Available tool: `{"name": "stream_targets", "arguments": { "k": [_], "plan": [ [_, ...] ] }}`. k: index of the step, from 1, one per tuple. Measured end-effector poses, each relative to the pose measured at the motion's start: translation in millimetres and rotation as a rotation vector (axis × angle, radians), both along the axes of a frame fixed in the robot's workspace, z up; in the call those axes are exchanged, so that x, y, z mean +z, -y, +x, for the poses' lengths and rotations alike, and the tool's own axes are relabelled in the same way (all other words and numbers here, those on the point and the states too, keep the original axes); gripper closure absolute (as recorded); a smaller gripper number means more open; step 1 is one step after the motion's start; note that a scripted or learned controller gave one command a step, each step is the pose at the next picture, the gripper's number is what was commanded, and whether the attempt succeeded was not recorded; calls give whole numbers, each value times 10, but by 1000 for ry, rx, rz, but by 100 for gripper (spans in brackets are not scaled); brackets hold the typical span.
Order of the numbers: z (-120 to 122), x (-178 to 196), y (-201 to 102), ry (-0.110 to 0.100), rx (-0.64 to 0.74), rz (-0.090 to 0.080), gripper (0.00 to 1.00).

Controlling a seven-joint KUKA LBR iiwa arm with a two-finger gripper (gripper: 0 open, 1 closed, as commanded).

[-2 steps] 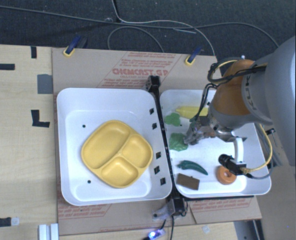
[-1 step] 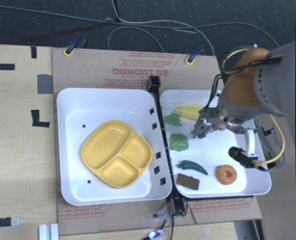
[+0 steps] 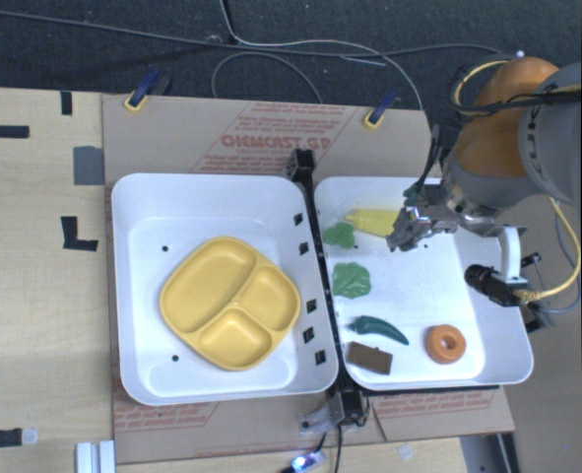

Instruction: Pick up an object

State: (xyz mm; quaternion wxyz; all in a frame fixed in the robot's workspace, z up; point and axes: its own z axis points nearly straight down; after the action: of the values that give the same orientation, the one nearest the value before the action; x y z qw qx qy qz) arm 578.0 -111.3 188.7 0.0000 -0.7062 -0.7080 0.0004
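Observation:
The right bin [image 3: 487,363] holds a yellow corn cob with a green husk [image 3: 365,225] at its upper left. Below it lies a green leafy piece [image 3: 351,280]. Further down are a dark green pepper [image 3: 379,329], a brown block [image 3: 369,359] and an orange doughnut [image 3: 446,344]. My gripper [image 3: 410,231] hangs just right of the corn's yellow end, close to it or touching it. Nothing shows between its fingers.
The left bin [image 3: 138,264] bears a yellow divided plate [image 3: 230,303]. A black divider with clips [image 3: 315,274] runs between the bins. Cables trail over the dark floor at the back. Bare white floor lies at the right bin's middle right.

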Motion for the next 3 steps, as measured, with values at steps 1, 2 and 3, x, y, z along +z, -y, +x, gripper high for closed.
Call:
{"name": "stream_targets", "arguments": {
  "k": [1, 2, 3],
  "plan": [
    [7, 239, 0, -4, -1, 1, 100],
    [-40, 308, -498, -5, 3, 1, 100],
    [14, 364, -1015, -6, 5, 2, 100]
  ]
}}
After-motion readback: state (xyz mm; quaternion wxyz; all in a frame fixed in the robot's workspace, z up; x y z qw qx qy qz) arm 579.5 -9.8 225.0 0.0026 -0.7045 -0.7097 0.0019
